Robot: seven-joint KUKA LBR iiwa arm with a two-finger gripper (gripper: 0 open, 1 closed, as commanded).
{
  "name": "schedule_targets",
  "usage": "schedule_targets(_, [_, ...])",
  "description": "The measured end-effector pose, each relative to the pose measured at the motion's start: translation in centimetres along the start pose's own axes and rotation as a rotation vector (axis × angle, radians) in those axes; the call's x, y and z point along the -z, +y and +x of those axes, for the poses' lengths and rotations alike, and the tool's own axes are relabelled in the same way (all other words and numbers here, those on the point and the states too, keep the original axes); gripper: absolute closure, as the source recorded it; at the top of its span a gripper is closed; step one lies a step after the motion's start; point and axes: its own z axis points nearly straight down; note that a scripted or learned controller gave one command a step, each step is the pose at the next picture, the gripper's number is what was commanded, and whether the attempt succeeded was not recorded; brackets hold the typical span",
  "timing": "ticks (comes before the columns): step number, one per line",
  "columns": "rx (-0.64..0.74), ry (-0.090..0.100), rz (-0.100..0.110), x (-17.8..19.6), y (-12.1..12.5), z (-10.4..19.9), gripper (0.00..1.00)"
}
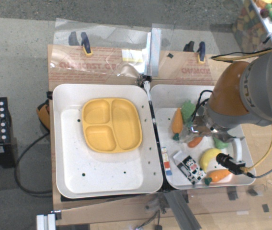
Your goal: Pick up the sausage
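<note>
The sausage [196, 141], a short orange-red piece, lies in the right bin [167, 97] near its middle. My gripper [194, 130] hangs low over the bin, just above and touching or nearly touching the sausage's upper end. The grey wrist with its orange band [232, 92] hides much of the gripper from above. Nothing can be seen held.
Around the sausage lie an orange carrot-like piece [176, 121], a green item [188, 110], a yellow lemon [209, 157], another orange piece [219, 175] and a black-and-white packet [191, 168]. The left bin [69, 171] holds a yellow divided plate [112, 124].
</note>
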Motion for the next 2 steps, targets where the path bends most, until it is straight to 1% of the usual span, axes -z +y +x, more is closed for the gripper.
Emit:
schedule_targets(1, [-0.001,0.000,0.000,0.00,0.00,-0.02,0.00])
schedule_targets(2, [-0.003,0.001,0.002,0.86,-0.08,-0.08,1.00])
